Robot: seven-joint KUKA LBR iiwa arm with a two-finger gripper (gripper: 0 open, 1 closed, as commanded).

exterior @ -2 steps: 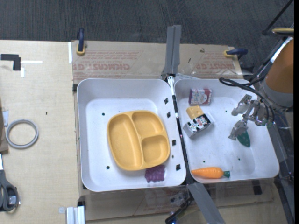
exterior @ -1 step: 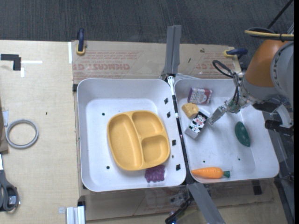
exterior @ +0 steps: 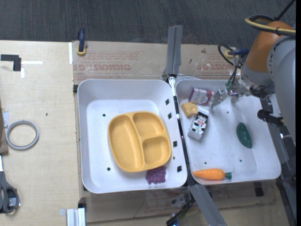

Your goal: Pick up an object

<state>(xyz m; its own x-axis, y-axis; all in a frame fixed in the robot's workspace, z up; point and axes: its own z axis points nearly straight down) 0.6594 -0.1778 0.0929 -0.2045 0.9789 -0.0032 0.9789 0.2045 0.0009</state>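
White bins are set side by side on the desk. In the right bin (exterior: 263, 171), the pincer (exterior: 219, 98) is seen just beside a pink packet (exterior: 200, 96), nothing gripped; how far it is parted cannot be told.

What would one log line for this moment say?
gripper: over right bin, beside pink packet | holding: nothing seen | carrot: near front wall | yellow tray: left bin

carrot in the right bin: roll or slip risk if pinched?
The carrot looks like smooth toy plastic, so probably light and slippery. Its round, tapered body may roll or squirt out of a pinch. It lies against the right bin's near wall, which likely limits rolling but crowds the hand.
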